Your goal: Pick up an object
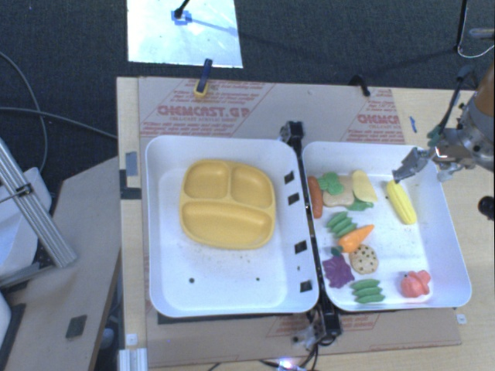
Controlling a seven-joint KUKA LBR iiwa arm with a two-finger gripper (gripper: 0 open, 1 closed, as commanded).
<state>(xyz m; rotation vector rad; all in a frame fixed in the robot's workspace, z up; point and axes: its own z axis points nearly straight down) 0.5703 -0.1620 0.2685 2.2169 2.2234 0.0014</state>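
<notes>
The camera view looked down on a tabletop [441, 110] covered by a brown sheet printed with red "CHEMCAST" lettering, repeated near the far edge. Two white bins sat side by side on it. The left bin [166, 284] held a yellow divided plate [228, 205]. The right bin [452, 261] held toy food: a yellow corn cob [401, 202], an orange carrot [354, 237], a cookie [363, 260], green pea pods [366, 289], a purple bunch of grapes [336, 270] and a pink piece [415, 284].

The tool [407, 167] hung at the right bin's far right rim, just above the corn cob, with nothing visibly between its fingers; whether it was spread or closed could not be told. A yellow-and-blue clamp [203, 78] sat at the sheet's far edge.
</notes>
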